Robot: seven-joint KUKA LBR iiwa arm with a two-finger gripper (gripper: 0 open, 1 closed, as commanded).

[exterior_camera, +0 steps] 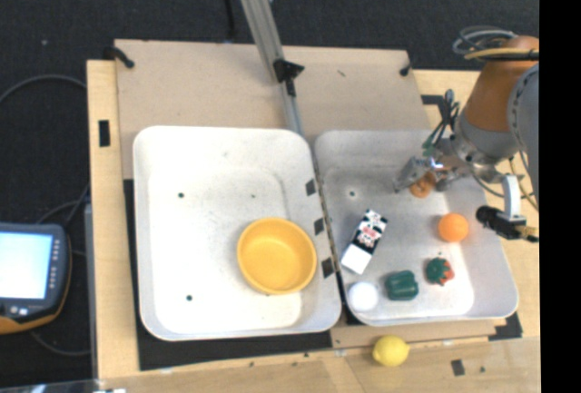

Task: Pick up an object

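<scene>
My gripper hangs over the upper middle of the right bin, reaching in from the right. A small tan-brown object lies right under its tip; whether it is gripped is not clear. Lower in the same bin lie an orange ball, a white and black box, a green block, a small red and green toy and a white ball.
A yellow bowl sits in the left bin, near its lower right. A lemon lies on the bench outside the bins, below the right one. A metal pole slants up from between the bins.
</scene>
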